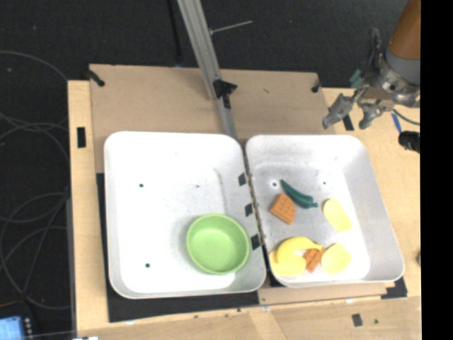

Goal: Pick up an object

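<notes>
The tool [352,114] is hanging off the far right corner of the right bin [354,151], its two fingers standing apart with nothing between them. The pickable things are lying well away from it, toward the near side of that bin: a green pepper-like piece [299,195], an orange cracker-like piece [283,208], a yellow piece [337,214], and a tight cluster of yellow and orange pieces [310,256]. That cluster is looking risky, since the fingers are likely to straddle two pieces or nudge them against the bin's near wall. The left bin [141,161] is carrying a green bowl [218,243]. The tan worktop [276,83] is sitting over dark flooring with cables [32,190], a metal pole [202,37] rising behind.
</notes>
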You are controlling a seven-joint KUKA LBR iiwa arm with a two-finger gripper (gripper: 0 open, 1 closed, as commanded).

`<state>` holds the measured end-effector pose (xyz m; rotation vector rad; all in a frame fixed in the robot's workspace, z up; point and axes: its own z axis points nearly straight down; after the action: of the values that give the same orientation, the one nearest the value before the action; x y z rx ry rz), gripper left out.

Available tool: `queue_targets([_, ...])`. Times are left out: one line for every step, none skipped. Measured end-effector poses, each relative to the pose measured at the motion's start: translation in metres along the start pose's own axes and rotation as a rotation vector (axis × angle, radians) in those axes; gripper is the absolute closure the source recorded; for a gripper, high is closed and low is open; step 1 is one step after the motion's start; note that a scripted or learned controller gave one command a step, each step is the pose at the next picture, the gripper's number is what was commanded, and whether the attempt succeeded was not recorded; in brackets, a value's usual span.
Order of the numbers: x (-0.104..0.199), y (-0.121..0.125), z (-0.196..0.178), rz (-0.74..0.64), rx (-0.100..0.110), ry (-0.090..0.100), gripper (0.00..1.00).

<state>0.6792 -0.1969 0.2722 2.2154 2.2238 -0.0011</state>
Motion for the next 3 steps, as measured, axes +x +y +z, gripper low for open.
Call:
queue_targets([-0.001, 0.000, 0.000, 0.000, 0.001, -0.002, 0.00])
queue_targets([-0.006, -0.005, 0.062, 0.004, 0.006, 0.000, 0.00])
queue_targets([-0.006, -0.002, 0.104, 0.002, 0.004, -0.001, 0.00])
